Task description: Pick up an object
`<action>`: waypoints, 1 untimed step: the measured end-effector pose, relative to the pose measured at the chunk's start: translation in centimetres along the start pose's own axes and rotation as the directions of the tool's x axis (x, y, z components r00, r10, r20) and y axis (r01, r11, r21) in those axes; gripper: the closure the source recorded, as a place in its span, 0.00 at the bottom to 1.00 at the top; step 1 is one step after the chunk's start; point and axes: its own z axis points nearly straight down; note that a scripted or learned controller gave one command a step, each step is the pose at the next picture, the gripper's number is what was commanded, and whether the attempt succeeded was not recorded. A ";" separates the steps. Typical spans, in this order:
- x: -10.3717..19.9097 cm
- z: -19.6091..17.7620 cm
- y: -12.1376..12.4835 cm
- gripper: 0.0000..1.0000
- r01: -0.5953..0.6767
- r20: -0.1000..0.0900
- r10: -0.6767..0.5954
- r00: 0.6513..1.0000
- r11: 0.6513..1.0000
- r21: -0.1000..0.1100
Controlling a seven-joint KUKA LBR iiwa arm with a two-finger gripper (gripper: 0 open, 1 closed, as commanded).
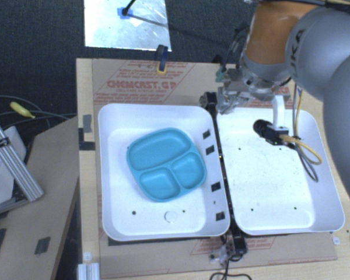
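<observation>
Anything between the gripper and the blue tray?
In the camera view, just bare white floor of the left bin and its rim separate the gripper from the blue tray.

Two white bins, left and right, sit side by side on a cardboard sheet. A shiny foil square lies beyond, an aluminium rail at left.

A: How many bins were on the bench?
B: Two white bins: a left bin and a right bin.
A: And objects?
B: One blue tray, with three compartments. One arm was present.
</observation>
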 end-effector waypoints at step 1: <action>-4.3 6.9 -5.1 1.00 -0.011 0.002 0.011 1.000 1.000 0.014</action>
